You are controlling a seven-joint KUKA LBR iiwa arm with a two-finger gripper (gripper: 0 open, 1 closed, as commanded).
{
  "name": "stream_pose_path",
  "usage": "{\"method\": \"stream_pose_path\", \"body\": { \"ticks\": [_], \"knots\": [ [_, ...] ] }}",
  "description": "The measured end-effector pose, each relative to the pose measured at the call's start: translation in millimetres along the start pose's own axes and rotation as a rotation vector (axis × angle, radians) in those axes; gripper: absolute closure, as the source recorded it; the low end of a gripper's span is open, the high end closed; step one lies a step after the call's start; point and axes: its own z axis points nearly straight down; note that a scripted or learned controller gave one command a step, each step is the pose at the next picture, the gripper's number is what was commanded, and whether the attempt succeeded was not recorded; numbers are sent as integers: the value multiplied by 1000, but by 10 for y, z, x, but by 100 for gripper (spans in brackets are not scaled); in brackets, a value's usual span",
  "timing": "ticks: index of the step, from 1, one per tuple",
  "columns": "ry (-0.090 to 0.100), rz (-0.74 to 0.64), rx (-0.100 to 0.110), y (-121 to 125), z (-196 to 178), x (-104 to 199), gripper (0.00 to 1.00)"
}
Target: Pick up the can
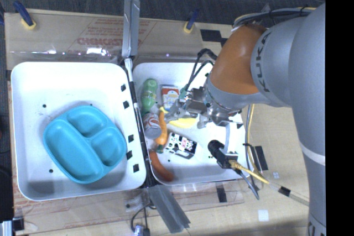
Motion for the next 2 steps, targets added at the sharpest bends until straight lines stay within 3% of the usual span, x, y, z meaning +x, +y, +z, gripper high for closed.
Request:
{"method": "stream_pose_path", "body": {
  "ticks": [1, 2],
  "knots": [
    [0, -3, 0, 7, -98, 5, 100],
    [0, -4, -1, 7, -99, 7, 0]
  ]
}}
